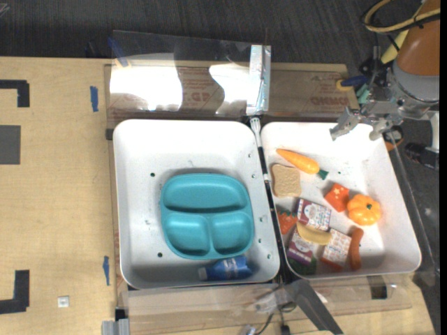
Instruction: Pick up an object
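Camera view: the two-finger gripper (363,126) hangs over the far right corner of the right white bin (401,208), fingers spread apart, holding nothing. Candidate objects lie nearer and left: plastic orange carrot (298,161), tan bread slice (286,181), small orange pumpkin (364,210). Judgement: the carrot lies clearest; the near cluster is crowded. The teal divided tray (206,213) occupies the left white bin (133,187)

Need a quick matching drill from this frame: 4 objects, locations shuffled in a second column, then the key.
Things:
1. teal divided plate
2. blue bottle
3. carrot
4. small orange pumpkin

Places:
A. right bin, by its right wall
B. left bin, at the near edge
C. right bin, far end, above the bread slice
D. left bin, in the middle

Pairs: 1-D, 2-B, 3-C, 4-A
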Robot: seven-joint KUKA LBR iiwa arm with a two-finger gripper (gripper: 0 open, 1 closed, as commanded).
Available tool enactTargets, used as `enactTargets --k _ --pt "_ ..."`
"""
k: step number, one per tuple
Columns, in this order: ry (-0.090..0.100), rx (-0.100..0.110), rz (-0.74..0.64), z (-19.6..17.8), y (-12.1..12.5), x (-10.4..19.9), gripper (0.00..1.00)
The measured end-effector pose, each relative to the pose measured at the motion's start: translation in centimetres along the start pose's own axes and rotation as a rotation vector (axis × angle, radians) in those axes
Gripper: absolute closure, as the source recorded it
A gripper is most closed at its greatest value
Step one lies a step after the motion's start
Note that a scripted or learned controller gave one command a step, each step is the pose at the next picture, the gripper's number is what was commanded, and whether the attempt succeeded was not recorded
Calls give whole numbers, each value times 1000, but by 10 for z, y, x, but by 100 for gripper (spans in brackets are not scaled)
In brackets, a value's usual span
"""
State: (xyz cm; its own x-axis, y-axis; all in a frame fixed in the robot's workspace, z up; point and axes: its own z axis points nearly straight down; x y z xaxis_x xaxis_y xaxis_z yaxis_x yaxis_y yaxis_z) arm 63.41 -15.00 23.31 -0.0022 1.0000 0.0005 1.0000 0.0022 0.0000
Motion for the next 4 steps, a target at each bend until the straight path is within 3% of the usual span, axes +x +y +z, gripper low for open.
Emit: enactTargets --k 1,2,3,4 --pt "-2 -6 87 -47 -10 9 0" --pt "2 7 -136 76 1 60 0" --pt "-3 -13 -175 140 7 48 0" --pt "-2 -19 -175 128 9 49 100"
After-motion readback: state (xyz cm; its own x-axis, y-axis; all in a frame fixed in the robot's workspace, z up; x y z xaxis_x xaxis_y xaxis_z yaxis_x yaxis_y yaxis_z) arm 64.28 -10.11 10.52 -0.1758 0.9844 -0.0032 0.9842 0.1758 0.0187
